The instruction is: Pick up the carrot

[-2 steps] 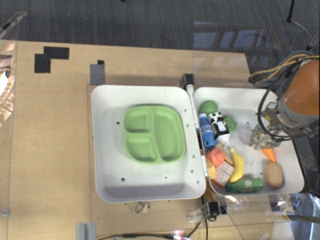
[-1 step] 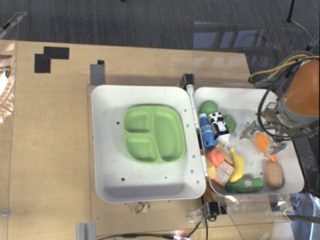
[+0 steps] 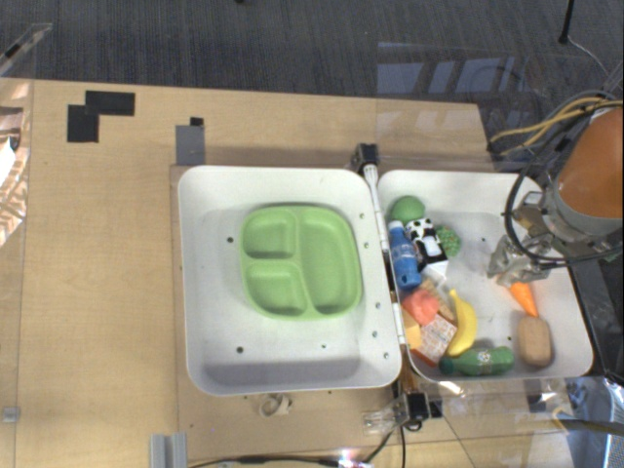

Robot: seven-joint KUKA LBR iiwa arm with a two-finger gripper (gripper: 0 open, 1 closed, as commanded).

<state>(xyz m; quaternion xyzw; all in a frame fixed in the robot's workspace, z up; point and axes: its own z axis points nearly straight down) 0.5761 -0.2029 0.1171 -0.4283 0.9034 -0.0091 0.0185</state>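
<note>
The carrot (image 3: 526,298) is a small orange piece lying in the right bin (image 3: 478,227), near its right wall. My gripper (image 3: 515,269) hangs low over the bin, directly above and slightly left of the carrot's upper end, close to it or touching it. The grey wrist with its orange band (image 3: 592,169) reaches in from the right. From this slant I cannot make out whether the carrot is gripped.
A tan potato (image 3: 533,340) lies just below the carrot, with a green cucumber (image 3: 478,361) and a banana (image 3: 463,322) to its left. A blue bottle (image 3: 403,254), a green ball (image 3: 407,208) and several toys crowd the bin's left side. The left bin (image 3: 210,359) holds a green divided plate (image 3: 297,261).
</note>
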